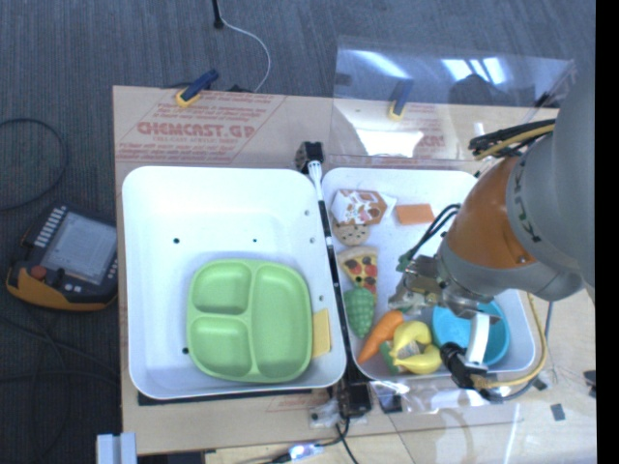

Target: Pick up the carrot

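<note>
In the camera view, the carrot (380,332) lay in the right bin (437,185), toward its six o'clock edge, tilted, with a green toy (360,309) at its ten o'clock and a yellow banana (414,348) touching it at four o'clock. The gripper (414,293) hung just above the carrot's two o'clock; whether it was released or clenched could not be told. A green divided plate (250,320) sat in the left bin (208,193).

One fixed camera looks slantwise down over both white bins (145,259).
</note>
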{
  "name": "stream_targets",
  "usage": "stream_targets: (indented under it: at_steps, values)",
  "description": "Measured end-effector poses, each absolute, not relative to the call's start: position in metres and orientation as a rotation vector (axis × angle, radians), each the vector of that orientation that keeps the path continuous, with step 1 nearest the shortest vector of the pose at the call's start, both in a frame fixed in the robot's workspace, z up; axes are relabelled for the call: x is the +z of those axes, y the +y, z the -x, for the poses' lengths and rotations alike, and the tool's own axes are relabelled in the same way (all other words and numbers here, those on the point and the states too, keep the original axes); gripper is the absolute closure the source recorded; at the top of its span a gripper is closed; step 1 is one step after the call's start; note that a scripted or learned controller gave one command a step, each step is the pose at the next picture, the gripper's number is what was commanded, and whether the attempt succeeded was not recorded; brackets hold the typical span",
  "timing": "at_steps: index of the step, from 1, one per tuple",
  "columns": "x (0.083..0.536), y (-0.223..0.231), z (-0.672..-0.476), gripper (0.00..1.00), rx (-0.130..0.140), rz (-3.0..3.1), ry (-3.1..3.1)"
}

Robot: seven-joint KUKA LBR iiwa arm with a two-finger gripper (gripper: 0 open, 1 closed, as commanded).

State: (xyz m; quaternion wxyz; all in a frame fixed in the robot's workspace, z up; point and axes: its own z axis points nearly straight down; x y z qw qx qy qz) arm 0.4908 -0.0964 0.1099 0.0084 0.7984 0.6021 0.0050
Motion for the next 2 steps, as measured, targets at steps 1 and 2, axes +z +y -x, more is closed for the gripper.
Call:
stream_targets:
  at_steps: [1,2]
  values:
    - [0.0923,-0.0977,-0.4885,1.00,0.017,-2.632,1.688]
    - [0.1012,-0.0978,-0.4891,1.00,0.016,-2.630,1.689]
